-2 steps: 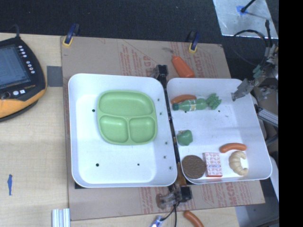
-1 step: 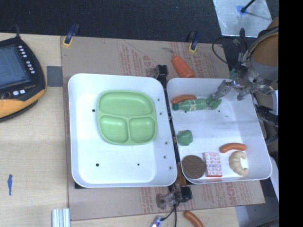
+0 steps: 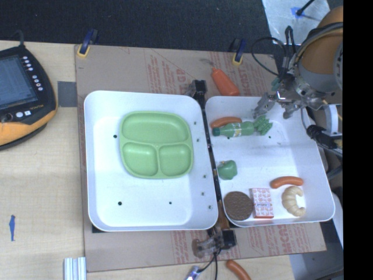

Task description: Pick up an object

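So the bench has a bunch of stuff lying outside the bins: an orange carrot-looking piece [image 3: 224, 82] at about 12 o'clock of the right bin [image 3: 274, 156], sitting on the brown board [image 3: 145, 66], and another orange bit [image 3: 239, 269] at 6 o'clock, partly cut off by the bottom edge. There's a teach pendant [image 3: 23, 95] way out at 9 o'clock, cut off on the left. Blue-and-yellow clamps [image 3: 86, 42] pin the board at the top.

The arm [image 3: 320, 51] comes in at roughly 2 o'clock, cables all over it. The gripper [image 3: 265, 108] hangs over the top edge of the right bin, just above a small green leafy thing [image 3: 263, 125]. Honestly can't tell how far apart the fingers are, it's a dark tangle from here, and I can't see anything held in it.

Right bin contents: a green bottle [image 3: 234, 130] lying on its side with an orange sausage-ish piece [image 3: 226, 121] touching it at the top left, a green pepper-like lump [image 3: 227, 169] near the left wall, a brown round cookie [image 3: 238, 205] at 7 o'clock, a small red and white box [image 3: 261, 202] just beside it, a croissant [image 3: 293, 200] at 5 o'clock and another orange sausage [image 3: 287, 181] right above that.

Left bin [image 3: 105, 209] holds a green divided plate [image 3: 156, 143], three compartments.
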`<state>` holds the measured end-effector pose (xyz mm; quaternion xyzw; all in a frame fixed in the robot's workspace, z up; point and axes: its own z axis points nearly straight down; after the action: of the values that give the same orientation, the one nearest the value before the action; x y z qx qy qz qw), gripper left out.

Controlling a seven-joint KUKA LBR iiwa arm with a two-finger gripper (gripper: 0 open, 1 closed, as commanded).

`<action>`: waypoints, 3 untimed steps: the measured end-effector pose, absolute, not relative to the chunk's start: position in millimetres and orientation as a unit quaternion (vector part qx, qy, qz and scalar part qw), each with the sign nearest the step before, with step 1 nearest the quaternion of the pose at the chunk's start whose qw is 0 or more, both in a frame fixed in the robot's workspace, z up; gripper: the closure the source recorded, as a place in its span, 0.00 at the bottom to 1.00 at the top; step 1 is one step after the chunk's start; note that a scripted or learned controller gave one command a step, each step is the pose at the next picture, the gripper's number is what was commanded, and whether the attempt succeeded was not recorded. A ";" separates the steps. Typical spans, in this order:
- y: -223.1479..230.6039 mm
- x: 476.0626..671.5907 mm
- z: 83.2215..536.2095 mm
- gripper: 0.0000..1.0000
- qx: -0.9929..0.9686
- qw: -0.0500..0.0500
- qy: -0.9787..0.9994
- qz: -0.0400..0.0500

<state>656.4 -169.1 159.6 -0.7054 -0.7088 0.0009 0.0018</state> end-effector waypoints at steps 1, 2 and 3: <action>-169.8 656.4 170.0 1.00 -0.704 0.002 -0.710 0.002; -169.8 656.4 169.9 0.00 -0.704 0.003 -0.710 0.002; -170.2 656.7 180.5 1.00 -0.703 0.002 -0.711 0.002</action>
<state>656.7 -170.2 180.5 -0.7033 -0.7109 0.0016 0.0019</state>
